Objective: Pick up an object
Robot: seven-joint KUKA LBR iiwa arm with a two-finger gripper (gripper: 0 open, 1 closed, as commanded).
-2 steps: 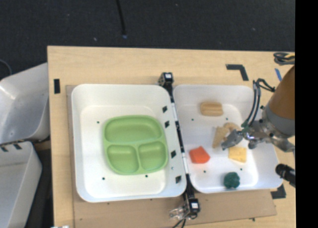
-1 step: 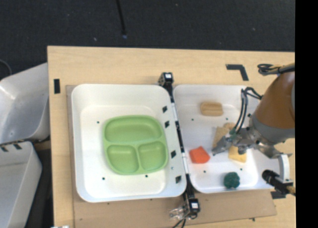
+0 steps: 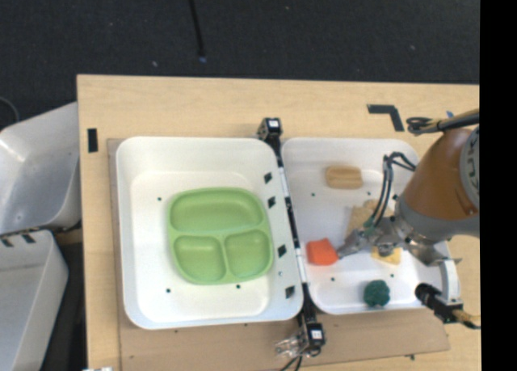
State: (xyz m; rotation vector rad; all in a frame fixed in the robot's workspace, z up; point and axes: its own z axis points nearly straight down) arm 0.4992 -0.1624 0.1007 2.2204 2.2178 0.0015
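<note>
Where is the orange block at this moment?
The orange block lies in the right bin, near its left wall, just left of the gripper and up-left of the dark green object.

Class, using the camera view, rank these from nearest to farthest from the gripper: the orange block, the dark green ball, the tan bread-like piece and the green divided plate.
1. Orange block, just left of the gripper, right bin.
2. Dark green ball, below it, near the bin's front edge.
3. Tan bread-like piece, above it, toward the back of the bin.
4. Green divided plate, far left, in the other bin.
</note>
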